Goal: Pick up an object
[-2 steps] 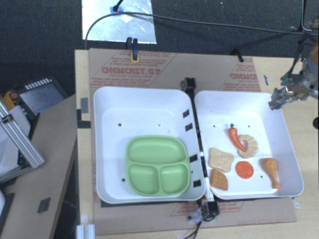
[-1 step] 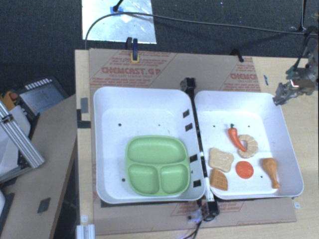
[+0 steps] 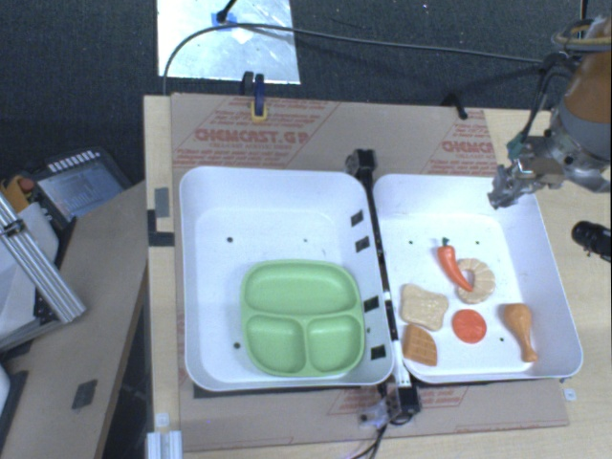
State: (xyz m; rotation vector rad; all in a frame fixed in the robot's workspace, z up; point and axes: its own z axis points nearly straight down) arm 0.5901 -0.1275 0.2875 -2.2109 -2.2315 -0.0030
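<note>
The right bin [image 3: 421, 213] holds several toy foods near its front. A red chili pepper [image 3: 452, 265] lies against a tan ring-shaped pastry [image 3: 477, 279]. In front of them are a slice of toast [image 3: 423, 306], an orange wedge [image 3: 420, 345], a red tomato slice [image 3: 469, 326] and a drumstick [image 3: 520, 330]. My gripper [image 3: 505, 188] hangs over the bin's far right corner, well above and behind the food, with nothing seen in it.
The left bin [image 3: 220, 208] carries a green divided plate [image 3: 301, 316] toward its front. A black divider [image 3: 373, 256] runs between the bins. Both sit on a cardboard sheet [image 3: 287, 127]. Cables cross the dark floor behind.
</note>
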